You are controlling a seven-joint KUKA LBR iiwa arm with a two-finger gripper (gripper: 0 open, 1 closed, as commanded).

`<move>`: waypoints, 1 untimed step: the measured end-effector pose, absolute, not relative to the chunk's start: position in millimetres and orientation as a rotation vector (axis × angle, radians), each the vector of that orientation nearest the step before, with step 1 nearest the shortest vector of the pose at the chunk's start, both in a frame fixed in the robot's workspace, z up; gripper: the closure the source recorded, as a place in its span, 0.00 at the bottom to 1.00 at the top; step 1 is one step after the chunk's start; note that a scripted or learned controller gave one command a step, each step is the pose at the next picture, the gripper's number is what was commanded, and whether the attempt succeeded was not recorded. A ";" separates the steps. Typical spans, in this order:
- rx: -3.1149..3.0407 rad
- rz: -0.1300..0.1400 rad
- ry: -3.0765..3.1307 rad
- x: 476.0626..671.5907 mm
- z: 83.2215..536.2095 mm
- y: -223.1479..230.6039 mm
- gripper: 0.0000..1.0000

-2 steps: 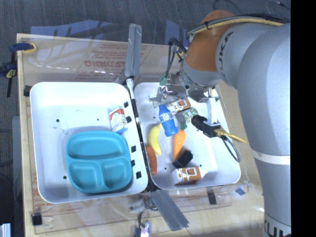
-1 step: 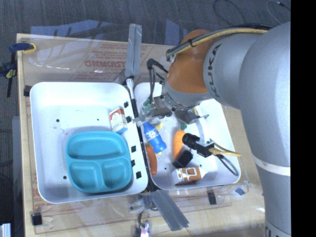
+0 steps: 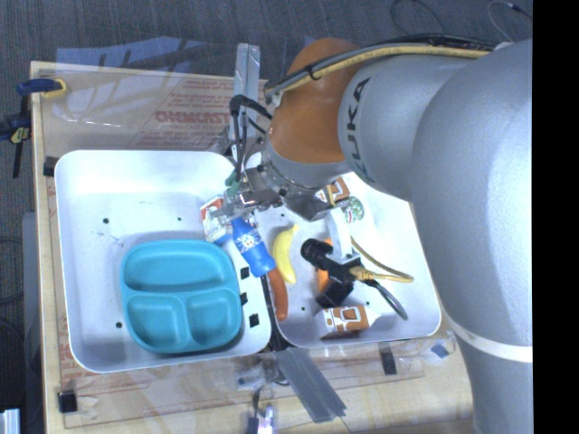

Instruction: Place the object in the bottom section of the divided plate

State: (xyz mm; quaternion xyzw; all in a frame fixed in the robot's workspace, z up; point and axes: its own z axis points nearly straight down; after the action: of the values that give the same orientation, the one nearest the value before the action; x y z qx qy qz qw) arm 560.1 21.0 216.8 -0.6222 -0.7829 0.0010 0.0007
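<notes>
A small blue bottle (image 3: 252, 248) with a white cap lies tilted at the ridge where the two white bins meet, just right of the turquoise divided plate (image 3: 182, 295) in the left bin (image 3: 86, 202). It looks light, rigid and smooth, so probably slippery; gripping across its middle seems safest. The end effector (image 3: 242, 199) sits directly above the bottle's capped end, but wiring and the arm's orange band hide its tip, so its opening and any hold cannot be judged. A banana (image 3: 285, 253), a carrot (image 3: 279, 298) and other clutter crowd the right bin (image 3: 409, 307).
</notes>
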 end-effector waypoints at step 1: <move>-2.171 0.004 -2.268 554.9 211.1 70.2 1.00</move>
State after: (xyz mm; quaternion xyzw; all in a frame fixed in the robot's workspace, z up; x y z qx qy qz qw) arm 554.9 70.2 211.1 -0.6916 -0.7223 0.0012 0.0010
